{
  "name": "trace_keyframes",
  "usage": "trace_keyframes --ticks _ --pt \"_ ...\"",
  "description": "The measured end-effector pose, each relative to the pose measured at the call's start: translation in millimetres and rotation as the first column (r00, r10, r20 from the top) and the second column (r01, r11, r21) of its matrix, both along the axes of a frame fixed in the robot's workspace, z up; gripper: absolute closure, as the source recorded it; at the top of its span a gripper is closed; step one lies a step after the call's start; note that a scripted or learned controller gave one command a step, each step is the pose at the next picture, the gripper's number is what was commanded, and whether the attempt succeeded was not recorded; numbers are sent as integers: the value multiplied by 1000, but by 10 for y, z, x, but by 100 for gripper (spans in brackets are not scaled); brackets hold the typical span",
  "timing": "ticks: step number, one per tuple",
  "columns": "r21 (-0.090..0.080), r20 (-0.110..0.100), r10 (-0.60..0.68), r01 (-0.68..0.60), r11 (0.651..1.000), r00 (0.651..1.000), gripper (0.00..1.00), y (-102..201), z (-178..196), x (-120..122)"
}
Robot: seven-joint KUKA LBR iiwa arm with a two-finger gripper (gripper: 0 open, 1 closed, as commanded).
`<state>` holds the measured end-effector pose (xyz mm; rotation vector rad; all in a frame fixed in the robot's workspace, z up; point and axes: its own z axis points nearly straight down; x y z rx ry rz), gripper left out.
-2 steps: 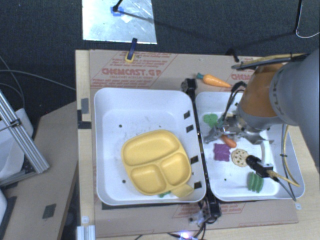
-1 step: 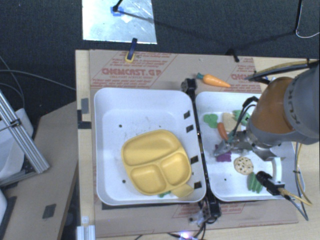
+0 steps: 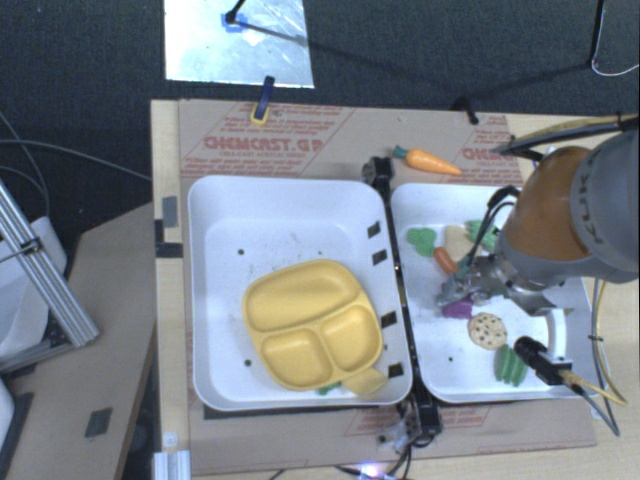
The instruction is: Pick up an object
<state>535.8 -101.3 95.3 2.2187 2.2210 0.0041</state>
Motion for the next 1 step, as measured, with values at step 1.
trace_keyframes --ticks 1 --pt "4 9 13 -13 1000 1000 100 856 946 157"
